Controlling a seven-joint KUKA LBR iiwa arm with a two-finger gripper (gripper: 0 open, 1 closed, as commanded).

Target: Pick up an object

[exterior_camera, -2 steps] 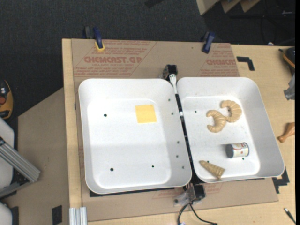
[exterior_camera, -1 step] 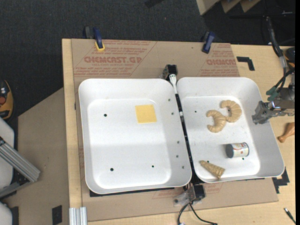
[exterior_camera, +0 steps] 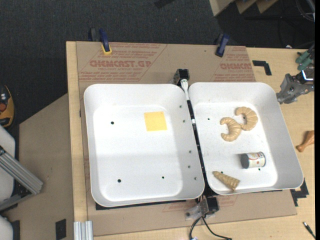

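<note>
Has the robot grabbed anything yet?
Not yet. The tool sits past the right bin's edge, nothing visibly in it. The two tan croissants, small grey-and-white can and tan cone lie there, the yellow square in the left bin. Picking remains.

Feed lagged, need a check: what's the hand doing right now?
Hand: at the right bin's far right corner, nothing seen in it; open or closed cannot be told.

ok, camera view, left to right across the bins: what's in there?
yellow square → cone-shaped pastry → croissant → curled pastry → small can, then the gripper off the right bin's edge.
</note>
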